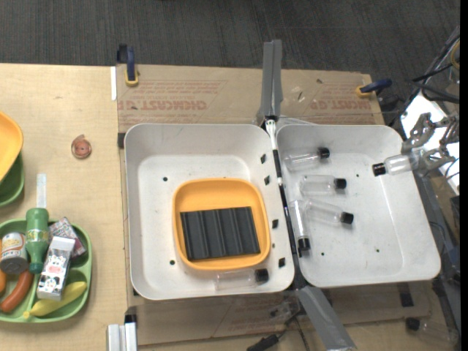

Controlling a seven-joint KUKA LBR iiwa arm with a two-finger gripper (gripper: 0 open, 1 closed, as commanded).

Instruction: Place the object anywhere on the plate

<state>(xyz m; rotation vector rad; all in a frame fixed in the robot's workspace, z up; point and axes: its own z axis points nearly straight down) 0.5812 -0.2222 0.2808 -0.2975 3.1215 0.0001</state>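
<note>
An orange plate (218, 189) with rounded corners lies in the middle of the left bin (146, 196). A black ridged rectangular block (221, 234) rests flat on the plate and covers most of its front half. Several clear vials with black caps lie in the right bin (380, 240): one near the back (307, 156), one mid-bin (323, 186), one lower (329, 213), and one along the left wall (298, 229). Another vial (391, 167) leans against the right bin's right wall. One more vial (245, 278) lies by the left bin's front wall, just below the plate.
A metal divider post (272, 79) stands behind the seam between the bins. Cables and metal hardware (428, 137) crowd the right edge. On the bench at the left sit a green tray of toy food (44, 269) and an orange dish (9, 148). Clamps (128, 68) hold the cardboard.
</note>
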